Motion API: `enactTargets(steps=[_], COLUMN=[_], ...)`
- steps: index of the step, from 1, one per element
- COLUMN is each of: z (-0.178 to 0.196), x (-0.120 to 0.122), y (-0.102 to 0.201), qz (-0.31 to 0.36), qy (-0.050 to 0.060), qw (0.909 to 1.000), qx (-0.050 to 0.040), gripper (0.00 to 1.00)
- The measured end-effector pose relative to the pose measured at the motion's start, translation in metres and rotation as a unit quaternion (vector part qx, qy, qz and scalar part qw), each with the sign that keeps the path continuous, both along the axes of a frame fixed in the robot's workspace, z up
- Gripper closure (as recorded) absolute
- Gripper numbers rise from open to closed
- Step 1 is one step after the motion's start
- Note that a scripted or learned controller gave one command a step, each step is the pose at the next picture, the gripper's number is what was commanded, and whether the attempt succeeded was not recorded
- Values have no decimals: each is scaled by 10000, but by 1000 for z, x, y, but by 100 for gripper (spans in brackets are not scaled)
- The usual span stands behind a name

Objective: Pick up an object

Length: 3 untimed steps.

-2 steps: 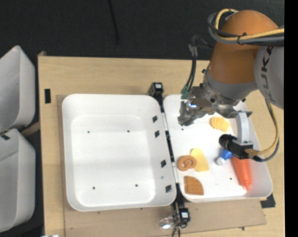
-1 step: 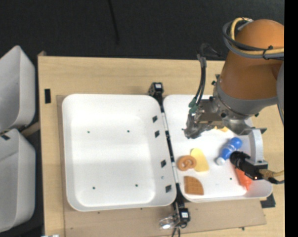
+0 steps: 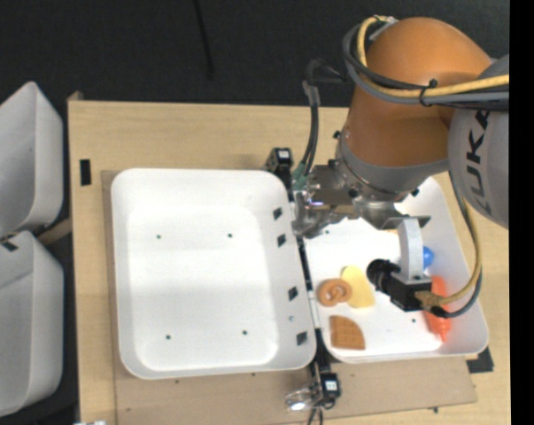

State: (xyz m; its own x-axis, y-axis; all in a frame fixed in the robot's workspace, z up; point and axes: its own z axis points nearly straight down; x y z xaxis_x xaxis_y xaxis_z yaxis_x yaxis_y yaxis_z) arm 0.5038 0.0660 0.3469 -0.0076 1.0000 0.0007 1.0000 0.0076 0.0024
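Observation:
My gripper [image 3: 309, 209] hangs low over the near-left corner of the right bin [image 3: 392, 339], close to the wall shared with the left bin [image 3: 196, 264]. The bulky orange wrist above it hides much of the right bin. In front of the gripper lie an orange-brown ring [image 3: 332, 293] and a pale yellow piece [image 3: 361, 290], touching each other. A flat brown piece [image 3: 346, 332] rests nearer the front wall. A small blue thing [image 3: 427, 258] and an orange-red thing [image 3: 437, 318] lie toward the right side.
The wooden bench [image 3: 94, 264] frames both bins. White rounded housings [image 3: 19, 237] stand off the bench to the left. Small black clips [image 3: 293, 295] line the wall between the bins.

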Motion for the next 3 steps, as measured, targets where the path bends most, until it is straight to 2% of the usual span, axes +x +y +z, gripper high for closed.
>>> enactTargets(steps=[1, 2, 3], z=[56, 30, -22], x=[-4, -14, -14], y=[57, 24, -43], qz=[10, -49, -70], qy=[-18, 18, 25], qw=[10000, 10000, 10000], qx=[11, -13, -17], gripper=[100, 100, 100])
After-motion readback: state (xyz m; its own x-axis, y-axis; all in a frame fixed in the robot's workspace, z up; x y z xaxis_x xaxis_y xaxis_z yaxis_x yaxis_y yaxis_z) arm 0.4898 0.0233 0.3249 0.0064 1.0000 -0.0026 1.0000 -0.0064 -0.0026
